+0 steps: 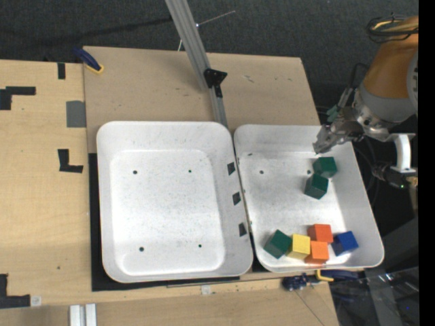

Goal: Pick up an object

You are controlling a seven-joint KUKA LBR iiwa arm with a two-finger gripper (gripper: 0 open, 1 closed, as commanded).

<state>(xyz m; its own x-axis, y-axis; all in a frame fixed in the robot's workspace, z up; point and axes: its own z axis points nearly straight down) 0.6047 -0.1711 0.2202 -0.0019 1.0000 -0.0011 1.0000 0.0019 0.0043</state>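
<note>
**Over the right bin's far corner, gripper above two green blocks**

Left of the gripper (325,141), the left bin (112,182) offers broad bare floor. The right bin (272,182) beneath it leaves open floor left of the blocks. Seven blocks: three green, two orange, one yellow, one blue. Two green blocks (321,175) sit just below the gripper, touching each other; five cluster (309,243) well nearer, against the near rim. Whether the fingers are spread or closed cannot be made out.

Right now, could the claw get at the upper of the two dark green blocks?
Probably yes: the claw hangs just above the upper green block, nothing lies between, and its twin sits lower.
</note>
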